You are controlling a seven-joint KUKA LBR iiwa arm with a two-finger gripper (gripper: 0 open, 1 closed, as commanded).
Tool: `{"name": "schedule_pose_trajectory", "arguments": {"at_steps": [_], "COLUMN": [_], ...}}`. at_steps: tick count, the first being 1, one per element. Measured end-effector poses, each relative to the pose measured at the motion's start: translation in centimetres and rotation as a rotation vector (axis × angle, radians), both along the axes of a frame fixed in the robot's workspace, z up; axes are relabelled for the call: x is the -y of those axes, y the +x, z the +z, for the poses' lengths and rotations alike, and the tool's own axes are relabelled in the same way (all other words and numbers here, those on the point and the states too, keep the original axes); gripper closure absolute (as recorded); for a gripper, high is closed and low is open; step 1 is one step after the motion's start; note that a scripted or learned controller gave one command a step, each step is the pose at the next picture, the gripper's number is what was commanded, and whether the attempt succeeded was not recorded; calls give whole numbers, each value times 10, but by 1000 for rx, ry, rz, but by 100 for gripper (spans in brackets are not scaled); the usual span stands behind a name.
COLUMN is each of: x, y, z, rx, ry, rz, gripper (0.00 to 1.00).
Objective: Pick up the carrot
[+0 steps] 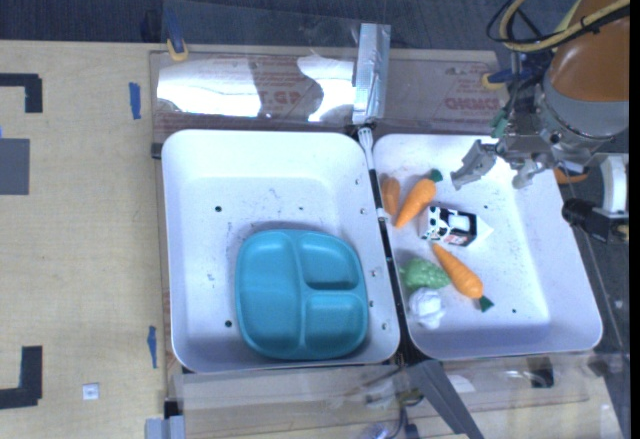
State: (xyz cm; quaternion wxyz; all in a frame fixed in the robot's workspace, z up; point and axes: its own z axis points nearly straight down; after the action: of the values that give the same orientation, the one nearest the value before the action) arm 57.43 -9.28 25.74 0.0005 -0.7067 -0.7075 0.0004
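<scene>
Camera view: arm over right bin, jaws spread wide, above carrot.

Carrots in the right bin, placed relative to the black-and-white toy near its middle. One carrot lies just up and left of the toy, orange, tilted, its green top pointing up-right. A second carrot lies just below the toy, slanting down-right, green tip at its lower end. A shorter orange piece lies further left, beside the bin's left wall; I cannot tell whether it is a carrot.
</scene>
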Motion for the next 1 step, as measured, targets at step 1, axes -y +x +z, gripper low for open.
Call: {"name": "schedule_pose_trajectory", "arguments": {"at_steps": [1], "x": [40], "y": [-35], "z": [-4], "rx": [1], "ry": [0], "rz": [120], "gripper": [0]}}
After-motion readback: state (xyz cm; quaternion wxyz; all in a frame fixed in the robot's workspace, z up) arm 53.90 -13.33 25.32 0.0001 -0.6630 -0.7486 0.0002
